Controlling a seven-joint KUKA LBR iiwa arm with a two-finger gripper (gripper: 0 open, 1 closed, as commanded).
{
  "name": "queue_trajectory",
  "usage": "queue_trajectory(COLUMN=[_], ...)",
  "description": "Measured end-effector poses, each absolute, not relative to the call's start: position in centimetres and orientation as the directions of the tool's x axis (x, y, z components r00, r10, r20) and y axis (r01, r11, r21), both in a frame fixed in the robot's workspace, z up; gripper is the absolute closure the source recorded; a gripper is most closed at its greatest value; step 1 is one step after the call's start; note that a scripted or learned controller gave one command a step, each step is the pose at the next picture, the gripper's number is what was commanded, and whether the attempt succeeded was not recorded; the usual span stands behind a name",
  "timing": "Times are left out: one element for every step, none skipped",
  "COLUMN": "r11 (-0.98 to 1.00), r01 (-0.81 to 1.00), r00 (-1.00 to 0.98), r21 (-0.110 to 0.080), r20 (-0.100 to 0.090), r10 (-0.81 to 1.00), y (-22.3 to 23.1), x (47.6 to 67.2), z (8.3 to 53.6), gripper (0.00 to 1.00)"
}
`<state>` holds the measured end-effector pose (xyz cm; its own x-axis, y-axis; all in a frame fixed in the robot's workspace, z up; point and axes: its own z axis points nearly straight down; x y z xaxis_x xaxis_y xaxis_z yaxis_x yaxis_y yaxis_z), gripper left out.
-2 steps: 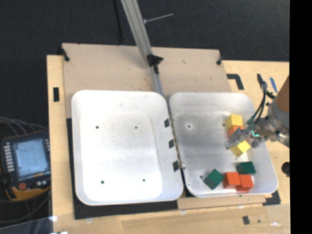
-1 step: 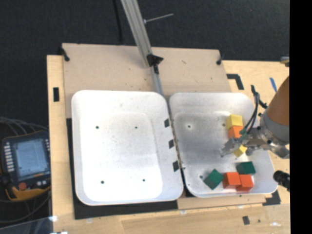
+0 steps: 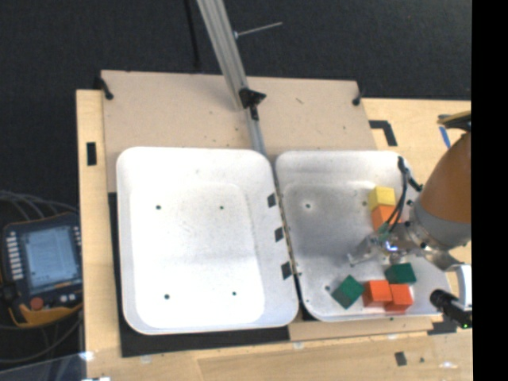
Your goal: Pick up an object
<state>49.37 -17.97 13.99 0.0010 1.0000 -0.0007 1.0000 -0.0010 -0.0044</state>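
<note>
Standing on a pale wooden bench (image 3: 198, 105) were two shallow white bins side by side; the left bin (image 3: 198, 236) showed a bare white floor with four small dark dots; the right bin (image 3: 325, 205) held all the loose objects.

Contents of the right bin, toward its right half: one yellow block (image 3: 384, 195) near the upper right; one orange block (image 3: 382, 215) touching it just below; one dark green block (image 3: 347, 291) tilted near the lower edge; two orange-red blocks (image 3: 388, 294) side by side, just right of that green block; one further green block (image 3: 401, 273) just above the orange-red pair.

Arm (image 3: 451, 193), grey with an orange band, reached in from the right over the right bin; gripper (image 3: 384, 245) sat low above the bin floor, between the orange block above and the green block below; whether its metal parts were spread or closed could not be told, and no object was visibly between them.

Other items: a slanted metal rail (image 3: 226, 50) running from the top down to the gap between the bins; a handheld control pendant (image 3: 44, 264) with a lit screen, lying off the bench at the left edge; dark floor (image 3: 95, 22) surrounding the bench.
</note>
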Motion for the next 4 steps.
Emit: queue_trajectory(r11=[-0.001, -0.008, 0.003, 0.004], r01=[1.0, 1.0, 1.0, 1.0], r00=[0.001, 0.008, -0.003, -0.003], r21=[0.004, 0.009, 0.006, 0.007], r20=[-0.003, -0.003, -0.002, -0.003], r10=[1.0, 1.0, 1.0, 1.0], y=[-18.2, -18.2, -18.2, -18.5], x=[49.5, 49.7, 49.7, 50.8], z=[9.7, 11.0, 15.3, 20.6], gripper=[0.0, 1.0, 1.0, 1.0])
